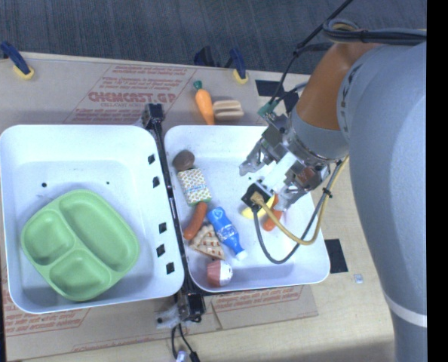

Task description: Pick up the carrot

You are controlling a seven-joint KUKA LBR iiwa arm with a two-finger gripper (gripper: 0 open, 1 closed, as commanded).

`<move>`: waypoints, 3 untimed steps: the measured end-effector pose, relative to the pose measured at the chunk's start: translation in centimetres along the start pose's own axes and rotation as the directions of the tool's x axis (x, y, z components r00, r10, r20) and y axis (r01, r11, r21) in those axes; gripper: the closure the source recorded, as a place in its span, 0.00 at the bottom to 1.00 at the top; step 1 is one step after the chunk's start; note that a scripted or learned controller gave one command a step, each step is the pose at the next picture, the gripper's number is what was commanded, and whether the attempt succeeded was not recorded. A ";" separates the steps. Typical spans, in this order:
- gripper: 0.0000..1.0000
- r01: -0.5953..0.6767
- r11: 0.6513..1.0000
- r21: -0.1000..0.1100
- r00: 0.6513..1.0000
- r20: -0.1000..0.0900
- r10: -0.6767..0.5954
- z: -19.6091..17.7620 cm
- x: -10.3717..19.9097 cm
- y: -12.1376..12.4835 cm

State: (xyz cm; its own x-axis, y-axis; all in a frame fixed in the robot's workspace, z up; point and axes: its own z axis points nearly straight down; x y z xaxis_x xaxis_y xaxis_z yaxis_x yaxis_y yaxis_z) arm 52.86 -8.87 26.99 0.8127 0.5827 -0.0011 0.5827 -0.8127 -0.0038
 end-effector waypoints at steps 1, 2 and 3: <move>0.00 0.327 0.945 -0.001 0.945 0.000 -0.327 -6.9 -5.4 -1.5; 0.00 0.086 0.996 0.003 0.996 0.001 -0.086 8.8 -7.6 1.5; 0.00 -0.162 0.987 -0.002 0.987 -0.002 0.162 -15.3 -5.9 3.7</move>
